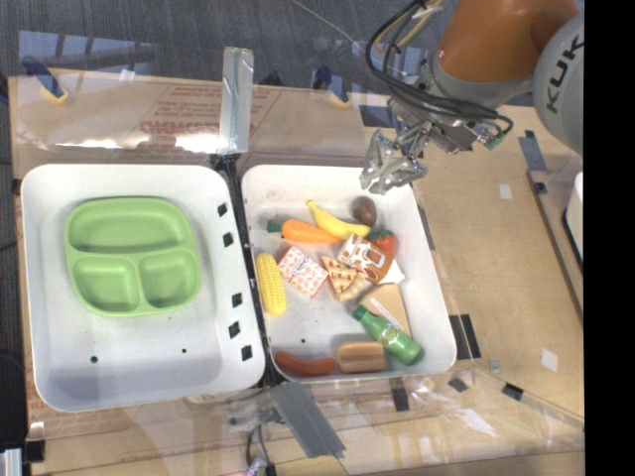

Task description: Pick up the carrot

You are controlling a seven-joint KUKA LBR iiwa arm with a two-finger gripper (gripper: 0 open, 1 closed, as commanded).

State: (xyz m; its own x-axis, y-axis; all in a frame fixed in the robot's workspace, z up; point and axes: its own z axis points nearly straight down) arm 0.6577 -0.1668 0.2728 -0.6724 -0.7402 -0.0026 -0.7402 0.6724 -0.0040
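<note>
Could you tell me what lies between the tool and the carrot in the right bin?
In the camera view, the banana lies between the tool and the carrot; otherwise bare white floor of the right bin.

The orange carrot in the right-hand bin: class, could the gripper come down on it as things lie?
Probably yes. The orange carrot lies uncovered, though the yellow banana touches its far side; the gripper hovers above the bin's far corner.
</note>
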